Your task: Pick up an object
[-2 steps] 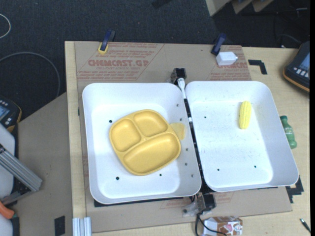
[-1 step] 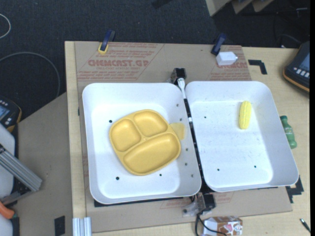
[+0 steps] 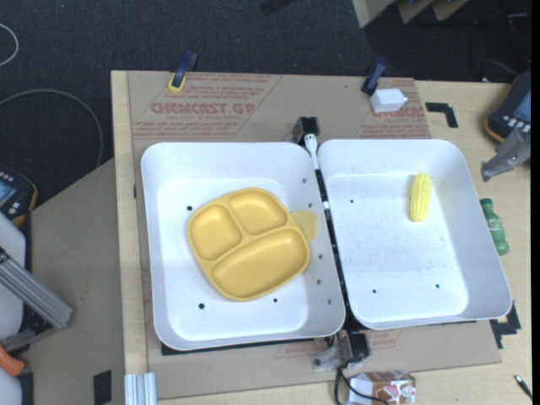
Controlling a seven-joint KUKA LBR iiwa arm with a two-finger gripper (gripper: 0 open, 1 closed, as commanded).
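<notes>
A yellow divided plate [image 3: 247, 241] with three compartments lies in the left bin [image 3: 164, 171], and a small yellow piece [image 3: 305, 224] peeks out at its right edge. A yellow corn cob [image 3: 419, 197] lies in the upper right part of the right bin [image 3: 396, 302]. A grey part of my gripper [image 3: 508, 156] pokes in at the right edge of the view, outside the right bin's far right corner and well to the right of the corn.
A green item [image 3: 494, 225] lies along the outer right rim of the right bin. A white block [image 3: 388, 100] and clamps [image 3: 180, 72] sit on the board behind the bins. Cables and a connector [image 3: 307, 131] sit between the bins at the back.
</notes>
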